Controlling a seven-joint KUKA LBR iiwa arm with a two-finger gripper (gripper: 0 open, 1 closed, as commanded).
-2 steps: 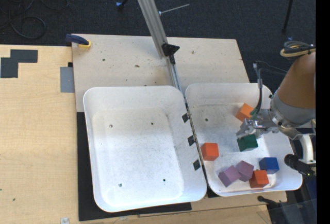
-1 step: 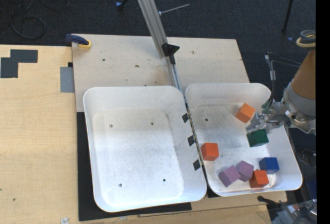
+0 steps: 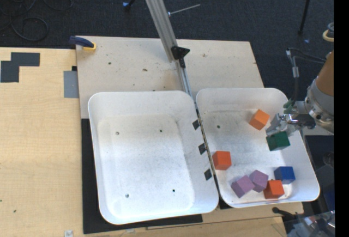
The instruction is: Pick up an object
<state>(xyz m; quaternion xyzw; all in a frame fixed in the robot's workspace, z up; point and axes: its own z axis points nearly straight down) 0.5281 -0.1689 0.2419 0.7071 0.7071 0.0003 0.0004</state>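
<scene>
Over the right bin (image 3: 240, 98): gripper (image 3: 279, 128) at green cube (image 3: 278, 141).
Grasp unconfirmed; finger state cannot be determined. Lift of cube remains; other blocks untouched.

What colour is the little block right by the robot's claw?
Dark green. The small green cube sits just below the gripper in the right white bin, seen from the overhead camera view.

**Bench with two white bins**

The bench (image 3: 136, 64) has a pale, speckled top. Two shallow white bins rest on it side by side, their inner rims touching: the left bin (image 3: 103, 108) and the right bin (image 3: 240, 94). A black mat (image 3: 87, 176) shows under the left bin's edge. A blue-and-yellow clamp (image 3: 82, 43) sits at the far left corner. A slanted aluminium rail (image 3: 161, 18) rises from the bench behind the bins.
</scene>
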